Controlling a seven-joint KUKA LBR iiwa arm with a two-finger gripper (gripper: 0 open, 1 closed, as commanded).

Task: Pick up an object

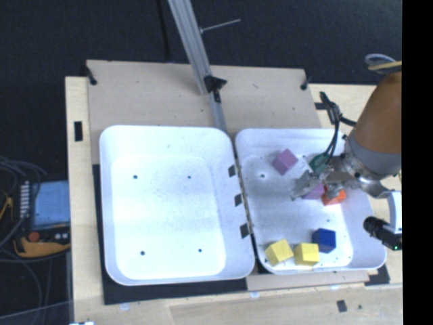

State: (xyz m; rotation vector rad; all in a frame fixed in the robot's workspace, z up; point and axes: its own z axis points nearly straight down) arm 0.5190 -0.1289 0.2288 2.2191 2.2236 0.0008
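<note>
1. Blocks lie in the right bin (252, 156): a purple block (285, 160), a blue block (325, 239) and two yellow blocks (292, 252).
2. The gripper (312, 181) hangs low beside a pinkish piece (315, 192) and a red piece (333, 196); whether it grips anything, I cannot tell.
3. They look light, rigid and smooth; squeezing opposite flat faces should hold best.

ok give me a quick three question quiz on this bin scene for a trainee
1. True or false: the purple block lies in the left bin.
2. How many yellow blocks are in the right bin?
3. Which block sits nearest the yellow block at the front edge: A) purple block, B) blue block, C) orange block?

Key: 1. False, it lies in the right bin. 2. Two; the other yellow block lies beside the first. 3. B.
</note>
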